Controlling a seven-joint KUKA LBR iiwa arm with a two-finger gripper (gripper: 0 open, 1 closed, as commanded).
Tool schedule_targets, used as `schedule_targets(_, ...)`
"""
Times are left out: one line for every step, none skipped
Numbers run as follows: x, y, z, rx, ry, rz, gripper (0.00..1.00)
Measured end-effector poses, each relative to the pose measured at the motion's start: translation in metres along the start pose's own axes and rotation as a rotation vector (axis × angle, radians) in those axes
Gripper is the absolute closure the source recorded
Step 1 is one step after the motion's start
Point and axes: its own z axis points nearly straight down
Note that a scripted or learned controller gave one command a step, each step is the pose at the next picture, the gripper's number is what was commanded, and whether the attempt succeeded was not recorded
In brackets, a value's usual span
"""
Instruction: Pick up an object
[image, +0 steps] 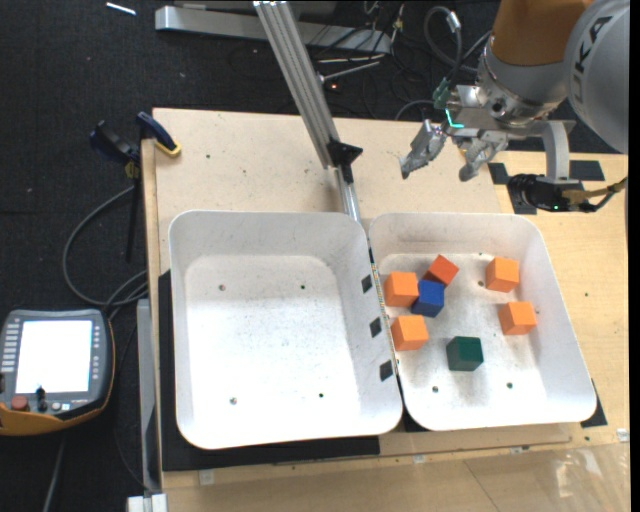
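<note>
While the gripper (447, 158) hangs at the upper right of the frame with its fingers spread and nothing between them, we see the blocks below it in the right bin (560, 300): orange ones, a blue block (430, 297) and a dark green block (464, 352).

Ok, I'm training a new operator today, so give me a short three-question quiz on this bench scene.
1. True or false: every block lies in the right bin.
2. How many orange blocks are there?
3. Which block touches the blue block? A) the green block B) the tilted orange block C) the orange block by the right wall

Bonus context: the pincer hangs open above the bench, beyond the bins, holding nothing.

Key: 1 true; 2 five; 3 B.
</note>
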Motion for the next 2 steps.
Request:
schedule_targets(0.001,-0.032,0.083,0.01,0.001,0.004,0.0)
schedule_targets(0.047,-0.12,0.029,-0.001,0.003,-0.004,0.0)
